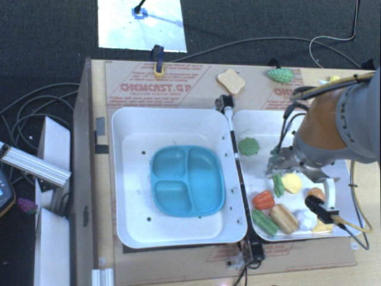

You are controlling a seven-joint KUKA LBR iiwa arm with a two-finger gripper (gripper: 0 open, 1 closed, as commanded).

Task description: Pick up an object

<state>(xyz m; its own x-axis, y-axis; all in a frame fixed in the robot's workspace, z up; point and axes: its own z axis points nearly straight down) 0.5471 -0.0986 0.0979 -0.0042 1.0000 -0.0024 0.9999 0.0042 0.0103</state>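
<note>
A grey robot arm (357, 121) with an orange band (321, 121) above its wrist reaches in from the right and bends downward. Its hand (280, 167) hangs low at the end of the arm, pointing down and toward the left.

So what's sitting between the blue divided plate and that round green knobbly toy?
In the camera view, only the bins' touching white walls separate the blue divided plate from the round green knobbly toy.

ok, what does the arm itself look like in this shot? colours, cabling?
The arm is grey, rounded and bulky, with a wide orange band above the wrist. Thin dark cables loop along its left side down toward the gripper, which looks grey and metallic. No markings are legible.
</note>
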